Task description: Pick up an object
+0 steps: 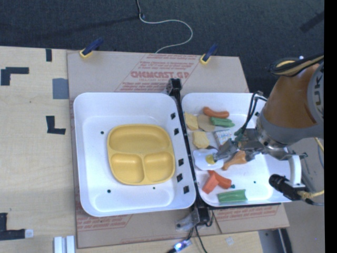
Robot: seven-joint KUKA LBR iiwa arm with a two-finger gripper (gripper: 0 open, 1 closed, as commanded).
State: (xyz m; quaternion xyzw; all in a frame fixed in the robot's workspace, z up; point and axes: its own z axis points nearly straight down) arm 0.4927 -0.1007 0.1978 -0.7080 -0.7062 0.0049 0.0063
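Two shallow white bins side by side on cardboard. Left bin (89, 115): smooth glossy plastic, carrying a yellow compartment plate (141, 153), three sections, rounded corners, matte sheen. Right bin (263, 191): the clutter I work in.

My arm (292, 107) comes in from the right, orange band above the wrist, grey below. My gripper (229, 151) is low over the middle of the right bin, among the small items. Whether my grasp is apart or together I cannot tell; the tip is dark and mixed in with the pieces.

Step, as I judge it: descent or grasp attempt, nothing lifted clear. An orange-brown carrot-like piece (235, 160) lies touching or just beside my tip; probably the target. Next move calls for a firm close and a straight lift, checking that something comes up.

Smaller things: green bean-like piece (231, 196) near the front wall, oblong, smooth. Red-orange pieces (216, 182) just above it. Orange sausage shape (216, 112) and a green piece (222, 123) at the back. Pale yellow wedges (200, 139), cheese-like, beside the divider.
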